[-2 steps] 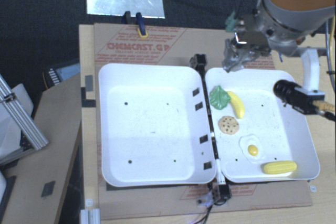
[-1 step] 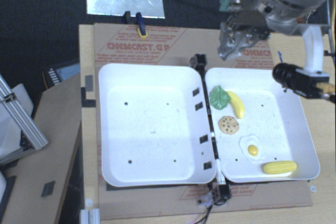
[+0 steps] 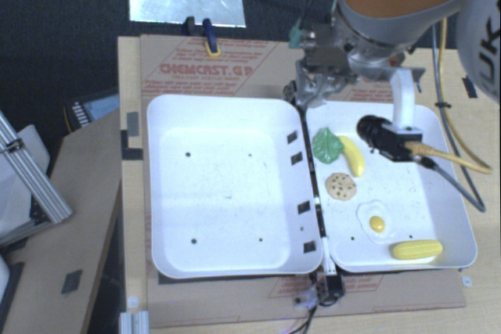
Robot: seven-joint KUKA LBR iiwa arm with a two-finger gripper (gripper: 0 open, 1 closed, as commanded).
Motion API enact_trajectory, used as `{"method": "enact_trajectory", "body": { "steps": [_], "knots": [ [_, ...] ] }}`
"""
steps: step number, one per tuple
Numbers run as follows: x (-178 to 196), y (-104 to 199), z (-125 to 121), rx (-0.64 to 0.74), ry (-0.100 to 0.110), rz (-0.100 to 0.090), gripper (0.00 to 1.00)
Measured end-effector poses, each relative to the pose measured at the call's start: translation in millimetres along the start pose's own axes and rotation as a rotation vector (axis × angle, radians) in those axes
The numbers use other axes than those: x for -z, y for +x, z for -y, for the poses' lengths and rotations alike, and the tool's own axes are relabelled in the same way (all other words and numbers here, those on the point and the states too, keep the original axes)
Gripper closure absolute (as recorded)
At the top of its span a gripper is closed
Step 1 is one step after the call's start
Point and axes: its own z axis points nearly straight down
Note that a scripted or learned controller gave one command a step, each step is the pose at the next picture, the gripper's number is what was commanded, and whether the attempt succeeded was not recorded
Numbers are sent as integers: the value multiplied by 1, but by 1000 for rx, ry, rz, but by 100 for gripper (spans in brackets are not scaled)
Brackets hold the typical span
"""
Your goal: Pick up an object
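The right bin [image 3: 446,192] holds several toy foods: a green leaf [image 3: 327,145], a yellow banana [image 3: 353,156], a round cookie [image 3: 340,186], a fried egg [image 3: 375,219] and a yellow oblong piece [image 3: 416,249] near the front edge. My gripper [image 3: 307,94] hangs at the far end of the divider between the two bins, behind and to the left of the leaf. It is above the bin's back rim and touches none of the foods. The arm's grey and orange body covers the area behind it.
The left bin [image 3: 223,184] is plain white with a few small dark dots. A black cylinder on a white bracket [image 3: 383,137] with a yellow cable hangs over the right bin's back part. Cardboard [image 3: 203,66] lies under both bins.
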Motion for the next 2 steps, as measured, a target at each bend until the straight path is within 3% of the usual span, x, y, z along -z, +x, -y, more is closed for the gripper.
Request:
{"method": "enact_trajectory", "body": {
  "steps": [1,2],
  "knots": [
    [23,85,-87,9,-15,-6,100],
    [45,106,-33,7,-7,-4,100]
  ]
}}
